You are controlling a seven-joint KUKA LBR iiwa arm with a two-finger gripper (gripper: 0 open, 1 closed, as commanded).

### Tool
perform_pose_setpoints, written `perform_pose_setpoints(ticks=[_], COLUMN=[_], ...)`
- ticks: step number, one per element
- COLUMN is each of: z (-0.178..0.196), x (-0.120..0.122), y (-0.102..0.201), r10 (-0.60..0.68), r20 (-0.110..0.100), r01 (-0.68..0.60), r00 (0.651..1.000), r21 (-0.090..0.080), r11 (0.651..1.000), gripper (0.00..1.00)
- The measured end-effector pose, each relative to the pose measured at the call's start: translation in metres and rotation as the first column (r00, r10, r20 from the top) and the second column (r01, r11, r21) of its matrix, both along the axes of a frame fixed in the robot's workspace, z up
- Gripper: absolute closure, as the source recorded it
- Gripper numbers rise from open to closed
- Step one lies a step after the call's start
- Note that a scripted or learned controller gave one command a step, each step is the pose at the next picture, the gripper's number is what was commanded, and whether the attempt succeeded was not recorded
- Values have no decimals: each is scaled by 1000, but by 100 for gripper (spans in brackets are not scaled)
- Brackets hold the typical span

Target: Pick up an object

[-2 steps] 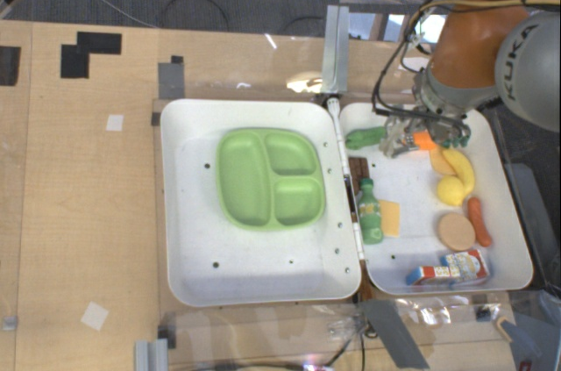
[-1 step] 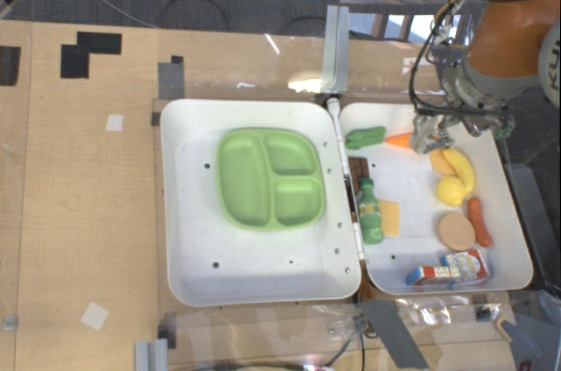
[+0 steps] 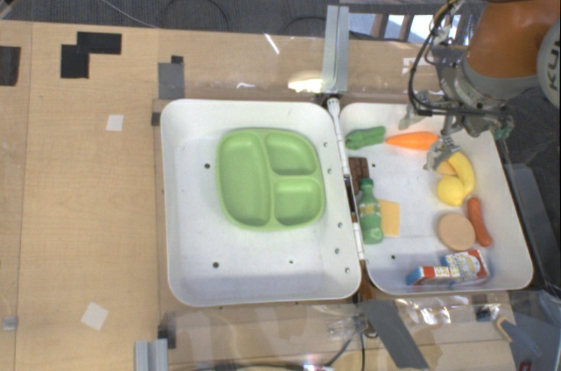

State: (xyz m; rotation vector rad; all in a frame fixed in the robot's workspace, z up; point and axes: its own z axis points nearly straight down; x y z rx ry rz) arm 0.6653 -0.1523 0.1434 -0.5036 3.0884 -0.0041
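Nearest you, red-white carton (image 3: pixel 449 270) in right bin (image 3: pixel 517 273), your arm reaching from the right, tool (image 3: pixel 443 152) low over banana (image 3: pixel 459 170) beside carrot (image 3: pixel 412 141), grip state unclear, green divided plate (image 3: pixel 269 178) in left bin (image 3: pixel 188 273).

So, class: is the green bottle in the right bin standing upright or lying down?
Lying down. The green bottle rests flat on the right bin floor, its length running along the divider, beside the yellow cheese slice.

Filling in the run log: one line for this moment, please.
tool over right bin | above banana, beside carrot | nothing seen held | green tray in left bin
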Motion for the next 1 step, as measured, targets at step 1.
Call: perform_pose_setpoints(ticks=[1], z=[-49], x=[-63], y=[8], r10=[-9], r20=[1], r01=[9], r00=[1000], r21=[0], r11=[1000], gripper=[0])
